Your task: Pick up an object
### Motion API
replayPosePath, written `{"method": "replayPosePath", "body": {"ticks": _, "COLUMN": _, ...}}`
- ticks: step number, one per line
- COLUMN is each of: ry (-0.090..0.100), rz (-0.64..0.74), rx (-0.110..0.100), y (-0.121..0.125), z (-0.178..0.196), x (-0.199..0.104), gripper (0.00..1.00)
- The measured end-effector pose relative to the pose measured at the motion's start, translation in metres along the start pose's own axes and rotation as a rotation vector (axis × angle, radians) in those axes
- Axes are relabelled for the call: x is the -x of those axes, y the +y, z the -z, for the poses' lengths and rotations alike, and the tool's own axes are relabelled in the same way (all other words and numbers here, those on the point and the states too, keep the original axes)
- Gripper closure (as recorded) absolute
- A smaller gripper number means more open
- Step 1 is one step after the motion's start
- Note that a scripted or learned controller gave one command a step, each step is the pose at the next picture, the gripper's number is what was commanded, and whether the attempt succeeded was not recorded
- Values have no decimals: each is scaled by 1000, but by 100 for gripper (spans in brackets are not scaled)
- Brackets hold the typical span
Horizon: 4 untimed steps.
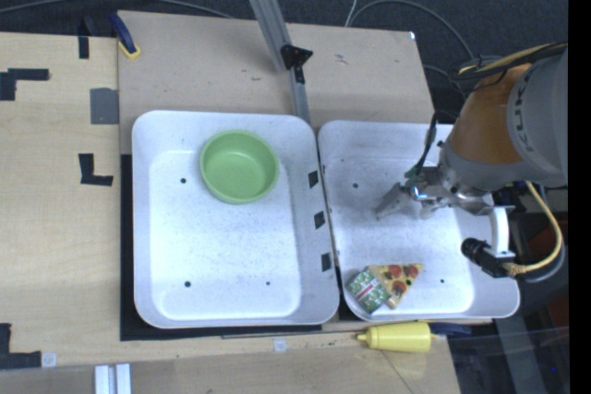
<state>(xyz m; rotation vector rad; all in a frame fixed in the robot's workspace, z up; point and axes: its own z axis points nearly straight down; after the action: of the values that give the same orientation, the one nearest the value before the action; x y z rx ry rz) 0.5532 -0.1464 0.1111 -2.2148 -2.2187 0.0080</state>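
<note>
The claw [392, 201] hangs spread and holding nothing mid-right, likely lining up on the pizza slice [383, 282] at lower right.

Both shallow bins, the left bin [157, 226] and the right bin [369, 152], look like matt white plastic, finely speckled. The green bowl [240, 166], at 11 o'clock in the left bin, seems smooth plastic with a soft sheen. The yellow bottle [399, 337], at 6 o'clock below the right bin, looks glossy plastic. The bench [203, 60] reads as matt, pale wood. The arm's orange band [485, 120] looks smooth and slightly shiny.
</note>
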Motion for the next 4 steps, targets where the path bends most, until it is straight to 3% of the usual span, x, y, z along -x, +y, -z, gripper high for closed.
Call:
{"method": "replayPosePath", "body": {"ticks": 1, "ry": 0, "rz": 1, "rx": 4, "y": 1, "z": 14, "x": 0, "gripper": 100}}
{"method": "replayPosePath", "body": {"ticks": 3, "ry": -3, "rz": 0, "rx": 14, "y": -1, "z": 139, "x": -2, "gripper": 100}}
{"method": "replayPosePath", "body": {"ticks": 4, "ry": -1, "rz": 0, "rx": 9, "y": -1, "z": 155, "x": -2, "gripper": 100}}
